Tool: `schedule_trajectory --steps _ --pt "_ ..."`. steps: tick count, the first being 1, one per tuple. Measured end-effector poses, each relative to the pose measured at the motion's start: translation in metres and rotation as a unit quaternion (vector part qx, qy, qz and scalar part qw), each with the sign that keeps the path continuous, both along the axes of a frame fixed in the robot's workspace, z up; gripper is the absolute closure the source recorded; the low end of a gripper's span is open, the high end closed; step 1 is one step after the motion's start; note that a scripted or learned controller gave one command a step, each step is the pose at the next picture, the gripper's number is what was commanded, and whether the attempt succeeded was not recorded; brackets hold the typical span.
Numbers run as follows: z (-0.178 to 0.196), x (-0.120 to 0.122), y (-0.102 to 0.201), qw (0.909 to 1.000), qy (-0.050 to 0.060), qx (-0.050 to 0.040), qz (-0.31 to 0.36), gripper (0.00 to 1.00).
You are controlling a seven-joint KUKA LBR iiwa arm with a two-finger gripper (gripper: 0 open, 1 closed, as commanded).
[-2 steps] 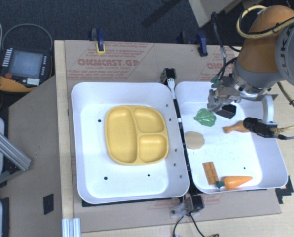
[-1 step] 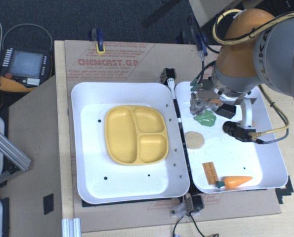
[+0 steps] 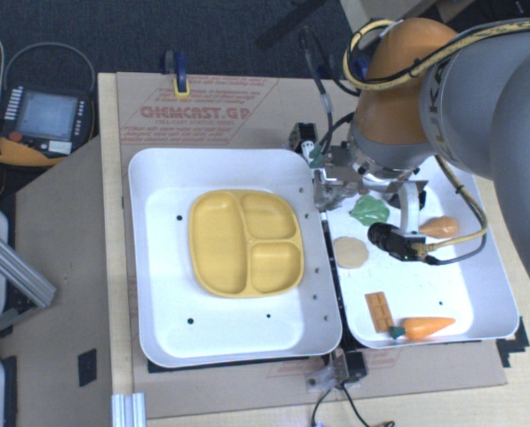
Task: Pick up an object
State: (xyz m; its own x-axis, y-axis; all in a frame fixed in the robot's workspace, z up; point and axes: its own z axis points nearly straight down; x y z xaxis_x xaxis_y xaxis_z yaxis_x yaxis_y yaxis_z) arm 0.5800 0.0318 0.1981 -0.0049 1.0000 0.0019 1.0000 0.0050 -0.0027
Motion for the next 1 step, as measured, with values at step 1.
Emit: schedule_trajectory --steps 1 --pt "0.0163 -0.0108 0.0461 1.0000 -0.002 0.0002 0.000 1.00"
